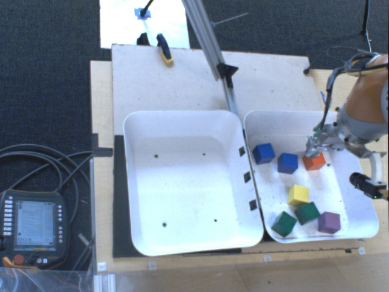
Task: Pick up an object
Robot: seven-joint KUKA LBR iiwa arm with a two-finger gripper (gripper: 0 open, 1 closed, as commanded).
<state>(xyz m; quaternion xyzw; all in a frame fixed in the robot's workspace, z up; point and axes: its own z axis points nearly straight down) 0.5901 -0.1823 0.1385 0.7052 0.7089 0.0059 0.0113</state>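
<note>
- A wooden bench (273,78) is seen from above at a slant, with two shallow white bins set side by side on it.
- The left bin (137,224) is the larger of the two as seen here.
- The right bin (267,123) holds seven small blocks.
- Two blue cubes are placed near the bin's middle: one (263,153) towards the left wall, the other (287,163) just to its right.
- An orange cube (315,161) is found just right of the second blue cube.
- A yellow cube (298,194) is placed below these, near the bin's centre.
- Two green cubes are set lower still: one (284,223) close to the near-left corner, the other (307,213) just under the yellow cube.
- A purple cube (329,222) is placed just right of the second green cube.
- The grey arm with its orange band (368,99) is brought in from the right, over the right bin.
- The gripper (312,151) is positioned at the orange cube's upper left edge; whether the cube is gripped, or how wide the tool stands, cannot be told.
- A teach pendant (33,227) with coiled cables is seen on the dark floor to the left.
</note>
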